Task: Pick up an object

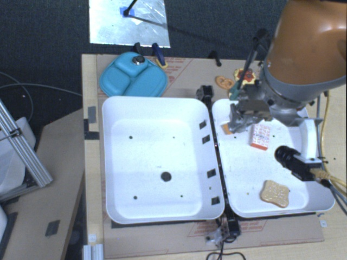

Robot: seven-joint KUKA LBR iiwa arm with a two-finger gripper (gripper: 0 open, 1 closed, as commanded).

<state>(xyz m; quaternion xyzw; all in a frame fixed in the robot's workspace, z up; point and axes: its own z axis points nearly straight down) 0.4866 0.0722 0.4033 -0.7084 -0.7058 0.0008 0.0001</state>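
Observation:
My gripper [236, 124] hangs low over the far left part of the right bin [244, 199], under the grey and orange arm. A small orange piece [225, 129] lies just left of it, close to the gripper tip; whether they touch I cannot tell. A red and white box [261, 136] lies just right of the gripper. A tan toast-shaped piece [275, 194] rests near the bin's front right. In the left bin [116, 145] a small dark round thing [166, 176] sits near the middle front.
A blue sectioned tray [133, 77] lies on the bench behind the left bin. Small orange and red toys [223, 82] sit behind the right bin. A black divider with clips [212, 145] runs between the bins.

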